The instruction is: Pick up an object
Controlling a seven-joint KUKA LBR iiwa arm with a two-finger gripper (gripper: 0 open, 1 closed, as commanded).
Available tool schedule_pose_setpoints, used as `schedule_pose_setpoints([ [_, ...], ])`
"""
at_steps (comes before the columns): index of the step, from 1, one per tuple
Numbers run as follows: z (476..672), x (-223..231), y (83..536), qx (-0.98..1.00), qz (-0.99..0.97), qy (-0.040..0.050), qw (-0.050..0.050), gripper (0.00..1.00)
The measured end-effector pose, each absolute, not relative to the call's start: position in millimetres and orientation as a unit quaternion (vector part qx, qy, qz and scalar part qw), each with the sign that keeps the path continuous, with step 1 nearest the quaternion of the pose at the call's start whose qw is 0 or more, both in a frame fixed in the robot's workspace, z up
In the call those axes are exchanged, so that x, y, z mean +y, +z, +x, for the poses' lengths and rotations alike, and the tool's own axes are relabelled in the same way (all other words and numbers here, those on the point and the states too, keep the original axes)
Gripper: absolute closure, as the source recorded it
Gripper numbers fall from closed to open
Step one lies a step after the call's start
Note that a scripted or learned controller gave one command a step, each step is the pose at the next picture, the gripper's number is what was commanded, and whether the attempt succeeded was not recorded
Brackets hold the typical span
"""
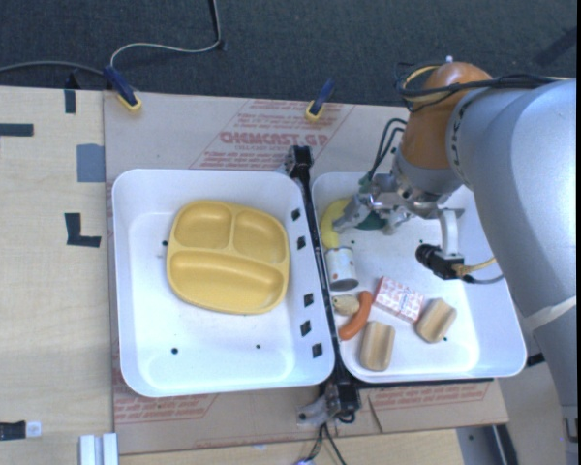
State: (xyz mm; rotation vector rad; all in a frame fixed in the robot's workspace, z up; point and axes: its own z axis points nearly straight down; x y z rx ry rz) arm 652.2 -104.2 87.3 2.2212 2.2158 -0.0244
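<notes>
Two shallow white bins side by side on a cardboard-covered desk [174,139]. Left bin [136,289]: one yellow plastic divided tray [228,257], three compartments, lying flat near the centre. Right bin [484,342]: a cluster of small items. Near the left wall, a small white-and-grey cylindrical can [341,267], with a yellow rounded object [331,223] just beyond it on the far side. Nearer the camera, a pale round piece [345,304], an orange carrot-shaped stick [356,316], a pink-patterned white packet [399,298], and two tan bread-like pieces [376,345] [435,320]. Grey arm with orange band [436,129] entering from the right, gripper [373,211] lowered into the far-left part of the right bin, just beside the yellow rounded object and over something dark green. State of fingers: cannot be told; no item visibly between them. Two yellow-and-blue clamps [124,89] [320,103] at the far edge of the cardboard.
</notes>
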Motion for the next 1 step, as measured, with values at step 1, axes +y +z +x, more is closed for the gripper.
schedule_pose_setpoints([
  [1, 648.2, -103.9, 87.9, 0.706, 0.709, -0.005, 0.006, 0.0],
])
